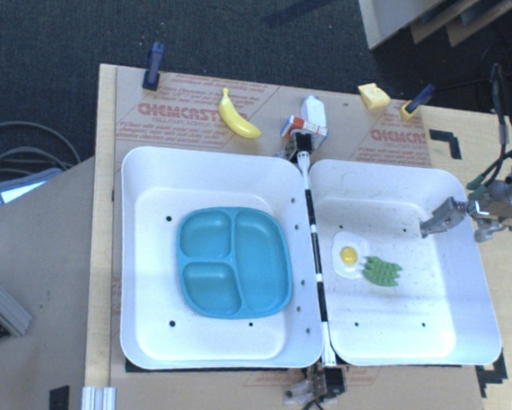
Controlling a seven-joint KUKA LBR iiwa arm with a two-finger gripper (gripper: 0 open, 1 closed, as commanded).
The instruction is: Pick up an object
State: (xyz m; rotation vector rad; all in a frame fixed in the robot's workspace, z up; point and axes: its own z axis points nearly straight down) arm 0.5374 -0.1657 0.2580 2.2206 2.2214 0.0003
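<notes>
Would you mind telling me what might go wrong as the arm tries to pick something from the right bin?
1. The fried egg and the green toy lie touching, so a grasp may catch both or neither.
2. Both look flat and low, so the fingers may slip over them.
3. The end effector sits near the right bin's far wall, which it could clip.

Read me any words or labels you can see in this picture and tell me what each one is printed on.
"CHEMCAST": red print on the brown board behind the left bin, partly covered by the banana.
The same red print behind the right bin, around: cut off and too blurred to read for sure.
Smaller red lines beside both: too small to read.
Carton: print unreadable.
</notes>
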